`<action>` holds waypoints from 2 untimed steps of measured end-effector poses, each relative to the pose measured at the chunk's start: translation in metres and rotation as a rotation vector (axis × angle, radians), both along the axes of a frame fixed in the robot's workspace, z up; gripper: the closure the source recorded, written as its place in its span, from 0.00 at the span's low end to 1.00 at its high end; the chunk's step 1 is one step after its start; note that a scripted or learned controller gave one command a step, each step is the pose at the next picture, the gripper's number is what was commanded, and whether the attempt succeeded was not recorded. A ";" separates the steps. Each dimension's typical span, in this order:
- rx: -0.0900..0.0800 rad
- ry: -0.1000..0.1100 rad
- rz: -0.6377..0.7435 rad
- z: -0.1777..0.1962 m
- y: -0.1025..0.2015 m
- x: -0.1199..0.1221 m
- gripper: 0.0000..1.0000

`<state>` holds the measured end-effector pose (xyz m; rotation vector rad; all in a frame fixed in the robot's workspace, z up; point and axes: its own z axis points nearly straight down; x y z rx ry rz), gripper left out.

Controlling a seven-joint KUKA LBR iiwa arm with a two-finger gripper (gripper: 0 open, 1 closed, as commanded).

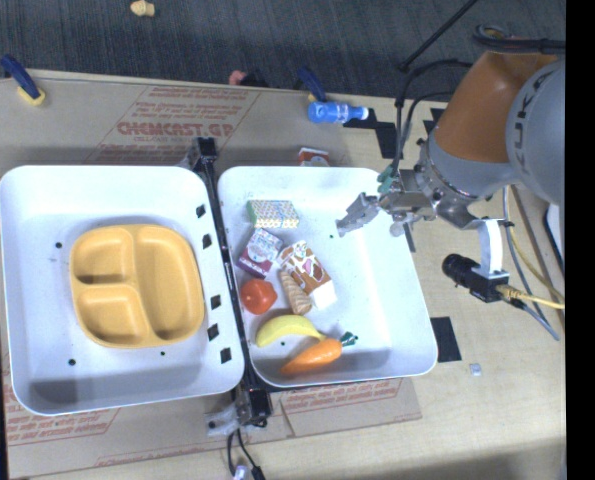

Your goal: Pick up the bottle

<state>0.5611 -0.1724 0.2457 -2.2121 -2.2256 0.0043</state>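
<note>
The bottle [337, 113], a small blue one with a white cap end, lies on its side on the cardboard sheet [177, 118] outside both bins, beyond the far rim of the right bin [402, 298] and up-left of the gripper [359, 213]. The gripper hangs over the right part of that bin, near its right wall, and nothing is seen between its fingers; whether they stand apart or together cannot be told at this angle. The step in hand appears to be the approach: no contact with the bottle is made yet. The next move would call for travel away from the bin interior, over the far rim, then a descent with the fingers set across the bottle's narrow width, since a round body lying flat is likely to roll if nudged lengthwise. To the left of the gripper, inside the right bin, lie small printed packets [274, 214], a red tomato [258, 294], a banana [285, 329] and a carrot [313, 353]; none of these belongs to the task. Farther left, the left bin [37, 208] holds a yellow divided plate [137, 284]. The cardboard is clamped to the bench with blue clips [22, 78], and dark carpeted floor [277, 18] runs beyond the far edge.
</note>
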 end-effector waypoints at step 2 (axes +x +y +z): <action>0.001 -0.001 0.146 0.007 0.000 -0.069 1.00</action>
